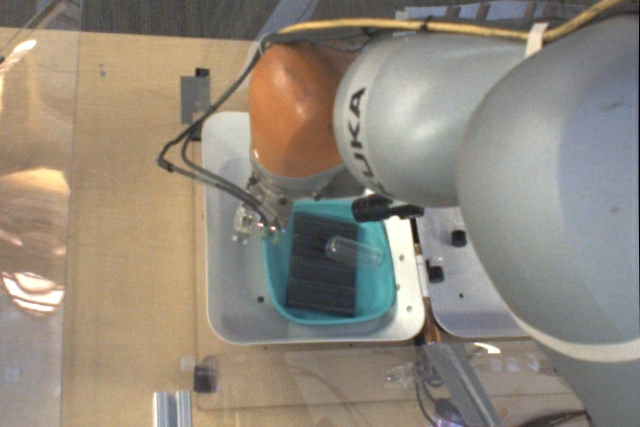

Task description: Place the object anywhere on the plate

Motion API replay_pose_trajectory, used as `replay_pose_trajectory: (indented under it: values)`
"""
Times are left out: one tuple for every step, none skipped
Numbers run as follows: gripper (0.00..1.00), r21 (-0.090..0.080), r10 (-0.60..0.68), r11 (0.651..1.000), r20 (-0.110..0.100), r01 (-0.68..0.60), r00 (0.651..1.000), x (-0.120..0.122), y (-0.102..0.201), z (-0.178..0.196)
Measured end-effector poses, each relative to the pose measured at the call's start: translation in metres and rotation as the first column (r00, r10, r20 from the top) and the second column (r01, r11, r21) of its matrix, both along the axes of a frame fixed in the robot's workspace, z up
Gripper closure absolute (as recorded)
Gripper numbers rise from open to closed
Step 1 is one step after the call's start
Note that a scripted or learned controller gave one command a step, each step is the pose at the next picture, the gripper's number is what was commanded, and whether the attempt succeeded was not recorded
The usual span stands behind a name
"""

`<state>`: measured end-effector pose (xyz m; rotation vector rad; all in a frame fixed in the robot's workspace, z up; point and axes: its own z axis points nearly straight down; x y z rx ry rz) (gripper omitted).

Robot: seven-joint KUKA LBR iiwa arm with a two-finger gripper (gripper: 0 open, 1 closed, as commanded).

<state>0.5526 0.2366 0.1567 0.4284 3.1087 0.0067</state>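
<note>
hovering low over the left bin, the arm hides most of the work; whether its fingers are open or closed cannot be told. a teal plate fills the bin's near right corner, and a dark ribbed block with a clear tube-like piece lies on it. judging by that, placement looks near done; next comes a clean lift away.

Grey arm, "KUKA" lettering, orange band, black cables, yellow cable on top.
</note>
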Motion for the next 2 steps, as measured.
replay_pose_trajectory:
  values:
    - [1.00,-0.001,0.019,1.000,0.004,-0.019,1.000,-0.0236,-0.0973,0.0392]
    - [0.00,-0.001,0.018,1.000,0.004,-0.018,1.000,-0.0237,-0.0972,0.0391]
